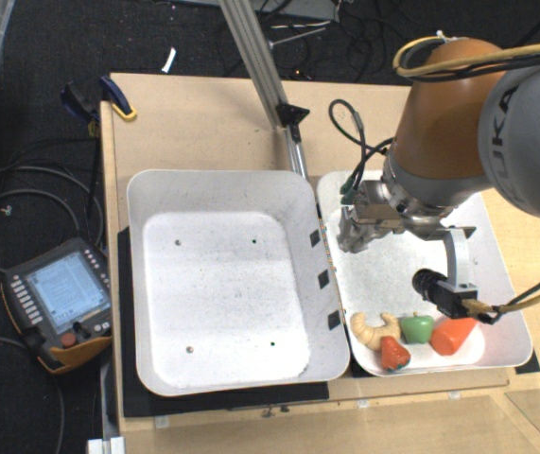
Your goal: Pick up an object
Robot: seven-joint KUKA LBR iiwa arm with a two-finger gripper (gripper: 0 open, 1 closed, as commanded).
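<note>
Camera view: the gripper (355, 230) hangs over the far-left part of the right bin (496, 253), well apart from the objects. Jaw state: cannot tell, since the wrist body hides the tips from above.

Candidates for the pick lie clustered in the near corner of the right bin:
- cream curved piece (372, 327), banana-like, leftmost
- small red piece (393, 352), nearest the bin's front rim, touching or just beside the cream one
- green piece (418, 327), pepper-like
- orange-red cone (453, 336), carrot-like, rightmost

All look like toy food. Judgement: light, rigid, smooth-skinned plastic, so slip is the main risk rather than breakage. Rounded forms may squirt out under a pinch.

Best hold, as I judge: the orange-red cone across its thick end, approached from the open side. The cream piece across its narrow middle is the alternative. The crowding and the bin wall behind leave little finger room. The left bin (156, 197) carries nothing to pick.
</note>
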